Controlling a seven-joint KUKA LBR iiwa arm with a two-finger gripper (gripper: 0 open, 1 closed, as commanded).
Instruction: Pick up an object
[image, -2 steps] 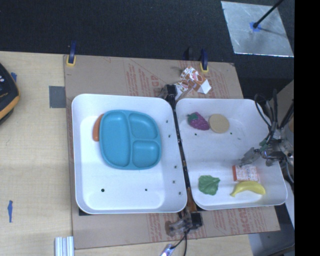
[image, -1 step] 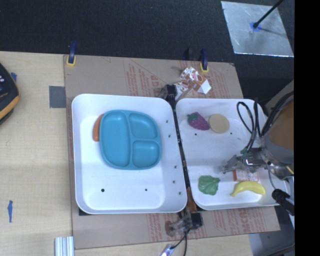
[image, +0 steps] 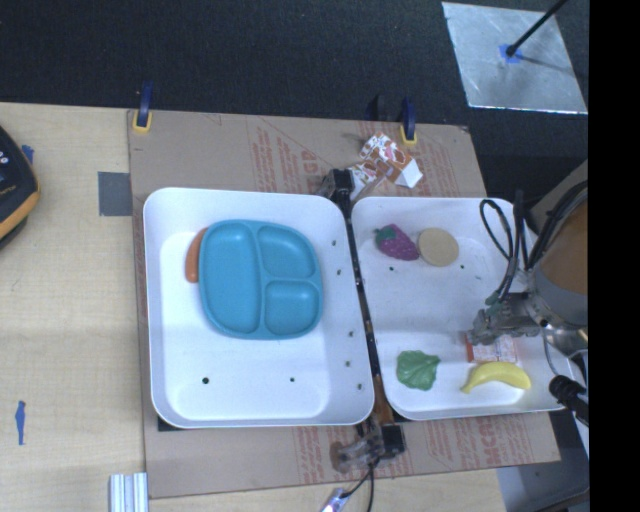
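Nearest the camera, along the front edge of the right bin (image: 440, 412), a yellow banana (image: 496, 377) and a green leafy piece (image: 417, 369) are seen lying apart from each other. Just behind the banana, a small red-and-white item (image: 492, 350) is partly covered by the gripper (image: 497, 322), which is lowered at the bin's right side; its outline is dark and blurred, so whether the fingers are spread or pressed together cannot be told, and nothing can be confirmed as pinched. Much of the arm (image: 565, 262) is cut off at the right. Toward the bin's back edge, a purple grape bunch (image: 397, 242) and a tan round disc (image: 438, 246) are set side by side. In the left bin (image: 180, 390), a blue divided plate (image: 261, 278) is placed, and an orange object (image: 192, 256) is largely hidden beneath the plate's left rim. A crumpled wrapper (image: 388, 162) is left on the counter (image: 60, 330) behind the bins.
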